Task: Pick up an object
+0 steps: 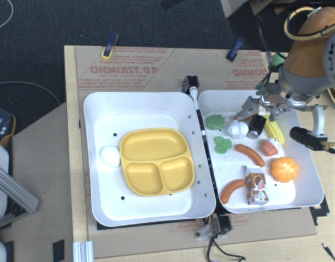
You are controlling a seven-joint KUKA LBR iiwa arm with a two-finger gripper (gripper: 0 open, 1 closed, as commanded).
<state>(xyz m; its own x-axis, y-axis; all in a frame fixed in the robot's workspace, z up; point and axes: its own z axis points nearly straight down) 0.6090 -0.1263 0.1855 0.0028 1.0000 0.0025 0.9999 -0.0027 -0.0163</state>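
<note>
My gripper [261,113] hangs over the back of the right bin [309,192], open, its two fingers spread to either side. Just below it lies a small black cylinder [257,126], not held. Beside the cylinder are a white lump [237,129] on the left and a yellow corn cob [274,131] on the right. Also in this bin are a green leafy piece [215,121], a green floret [223,144], a sausage [250,154], a small red-orange piece [269,147], an orange [284,170], a second sausage [233,190] and a small carton [256,185].
The left bin [96,108] holds a yellow divided plate [156,161] and a white egg [109,155] at the plate's left. The arm's grey and orange wrist [309,53] rises at the upper right. A black clamp [190,83] sits between the bins at the back.
</note>
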